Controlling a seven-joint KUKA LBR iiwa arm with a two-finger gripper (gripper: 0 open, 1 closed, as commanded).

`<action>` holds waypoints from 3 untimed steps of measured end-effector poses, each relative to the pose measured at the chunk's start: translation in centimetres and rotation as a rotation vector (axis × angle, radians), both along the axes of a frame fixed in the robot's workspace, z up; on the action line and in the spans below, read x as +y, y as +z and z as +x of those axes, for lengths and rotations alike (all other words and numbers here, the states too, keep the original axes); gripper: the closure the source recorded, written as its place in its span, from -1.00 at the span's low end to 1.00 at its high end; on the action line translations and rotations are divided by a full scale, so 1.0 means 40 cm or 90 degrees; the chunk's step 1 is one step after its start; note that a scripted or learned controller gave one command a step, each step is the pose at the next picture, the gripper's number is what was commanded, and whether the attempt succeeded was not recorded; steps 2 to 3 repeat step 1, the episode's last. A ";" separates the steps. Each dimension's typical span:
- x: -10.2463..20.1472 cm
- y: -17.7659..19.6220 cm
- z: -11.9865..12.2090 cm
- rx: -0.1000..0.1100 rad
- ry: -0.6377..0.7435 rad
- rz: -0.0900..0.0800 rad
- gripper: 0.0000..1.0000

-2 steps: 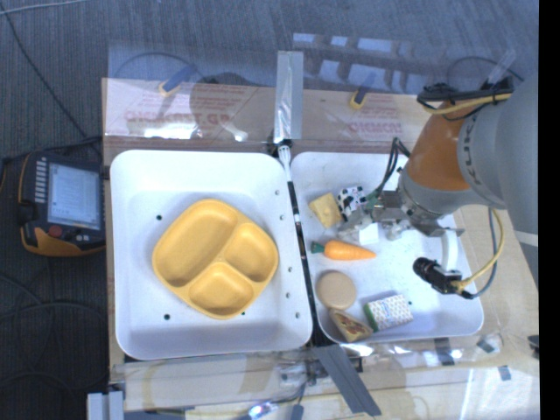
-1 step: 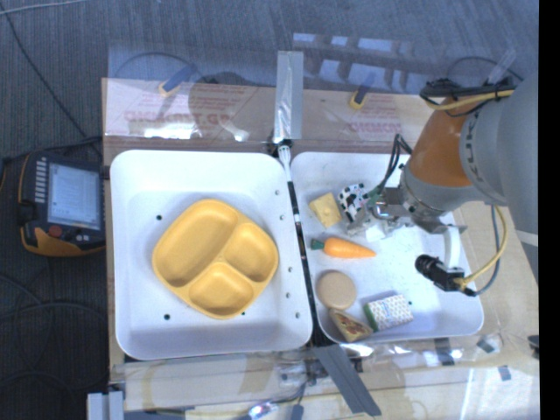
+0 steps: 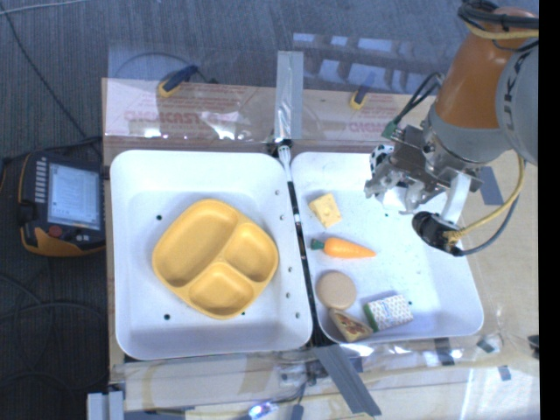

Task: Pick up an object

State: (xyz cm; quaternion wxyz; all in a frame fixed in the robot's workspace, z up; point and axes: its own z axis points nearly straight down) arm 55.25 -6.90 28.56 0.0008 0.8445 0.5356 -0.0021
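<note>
Orange carrot (image 3: pixel 349 249) is looking light, slick; gripper (image 3: pixel 391 185) is hovering up-right of it, grip state unclear tbh.

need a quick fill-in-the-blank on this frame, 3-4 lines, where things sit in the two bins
1. The yellow divided tray lies in the ____ bin as the camera sees it.
2. The tray has ____ compartments.
3. In the right bin, the carrot lies between the yellow cheese piece and the round ____.
4. The gripper hangs over the ____ bin.

Missing words: left; three; cookie; right
</note>
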 end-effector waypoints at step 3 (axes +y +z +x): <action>0.073 -0.108 0.104 0.002 0.090 0.001 1.00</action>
